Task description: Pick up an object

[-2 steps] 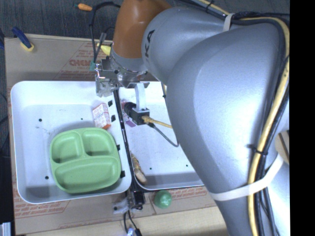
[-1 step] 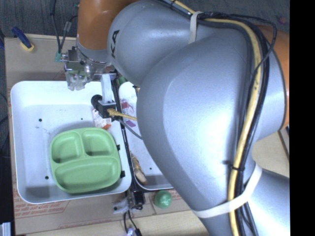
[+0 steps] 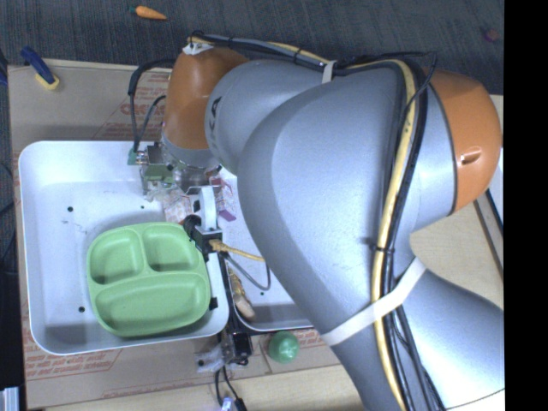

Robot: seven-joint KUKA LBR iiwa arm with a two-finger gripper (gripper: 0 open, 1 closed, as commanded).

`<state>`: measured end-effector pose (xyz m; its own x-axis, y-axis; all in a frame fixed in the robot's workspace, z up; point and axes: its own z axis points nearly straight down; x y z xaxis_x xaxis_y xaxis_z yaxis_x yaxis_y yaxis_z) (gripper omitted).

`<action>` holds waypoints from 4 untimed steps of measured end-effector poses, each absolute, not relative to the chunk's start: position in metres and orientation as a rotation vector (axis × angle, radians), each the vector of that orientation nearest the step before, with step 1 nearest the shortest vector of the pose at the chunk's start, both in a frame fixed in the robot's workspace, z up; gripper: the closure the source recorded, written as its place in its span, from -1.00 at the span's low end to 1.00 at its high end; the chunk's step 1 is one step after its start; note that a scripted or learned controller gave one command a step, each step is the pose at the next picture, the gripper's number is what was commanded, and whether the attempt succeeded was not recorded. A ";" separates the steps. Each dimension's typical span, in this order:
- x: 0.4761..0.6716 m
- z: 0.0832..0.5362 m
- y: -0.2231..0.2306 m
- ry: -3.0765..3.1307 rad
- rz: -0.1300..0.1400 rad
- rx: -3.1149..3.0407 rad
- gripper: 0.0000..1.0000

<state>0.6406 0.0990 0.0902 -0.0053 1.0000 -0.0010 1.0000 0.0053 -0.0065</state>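
A light green divided tray point(image 3: 147, 276) lies in the left white bin point(image 3: 43, 229), toward its front right. My gripper point(image 3: 175, 188) hangs over the back right part of that bin, just behind the tray, under the grey arm and its orange band. A crumpled pinkish-white wrapper point(image 3: 224, 202) lies right beside the gripper, near the wall between the bins. The arm hides most of the right bin point(image 3: 274, 319).
A green ball point(image 3: 283, 347) sits on the bench in front of the right bin. A tan stick-like thing point(image 3: 241, 301) lies at the front left of the right bin. An orange bit point(image 3: 151, 12) and a blue-and-yellow item point(image 3: 39, 68) lie beyond the bins.
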 end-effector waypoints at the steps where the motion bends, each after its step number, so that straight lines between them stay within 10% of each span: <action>1: 0.656 0.092 0.109 -2.227 0.001 -2.214 1.00; 4: 0.657 0.149 0.172 -2.229 -0.004 -2.213 1.00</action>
